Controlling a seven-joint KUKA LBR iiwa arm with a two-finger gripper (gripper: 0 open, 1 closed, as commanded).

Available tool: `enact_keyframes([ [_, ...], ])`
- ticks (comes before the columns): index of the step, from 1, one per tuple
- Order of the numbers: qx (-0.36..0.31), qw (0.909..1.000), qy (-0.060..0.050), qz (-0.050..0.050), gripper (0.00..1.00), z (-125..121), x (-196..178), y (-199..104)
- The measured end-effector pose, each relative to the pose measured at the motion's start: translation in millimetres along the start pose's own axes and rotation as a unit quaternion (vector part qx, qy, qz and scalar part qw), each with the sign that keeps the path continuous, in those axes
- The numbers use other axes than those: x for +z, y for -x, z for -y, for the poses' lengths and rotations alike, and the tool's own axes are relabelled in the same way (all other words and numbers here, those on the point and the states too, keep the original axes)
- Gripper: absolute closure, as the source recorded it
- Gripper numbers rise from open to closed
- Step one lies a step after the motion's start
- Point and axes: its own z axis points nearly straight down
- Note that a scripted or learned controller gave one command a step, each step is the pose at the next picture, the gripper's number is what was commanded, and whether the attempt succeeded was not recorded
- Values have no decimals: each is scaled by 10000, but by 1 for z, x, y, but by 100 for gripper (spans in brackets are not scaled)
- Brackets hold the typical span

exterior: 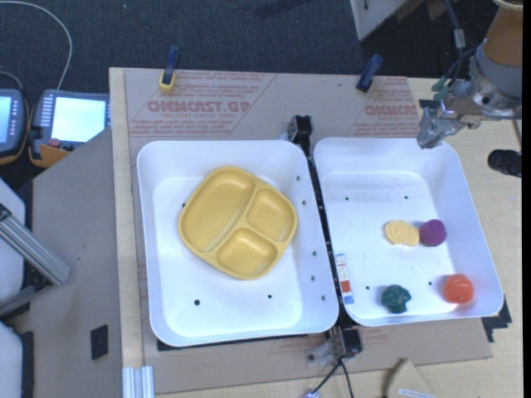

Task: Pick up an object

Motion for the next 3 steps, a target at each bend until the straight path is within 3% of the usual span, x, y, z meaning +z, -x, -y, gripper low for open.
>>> enact_keyframes([
  [3,-5,10000,-17,-8,100,10,24,-167],
])
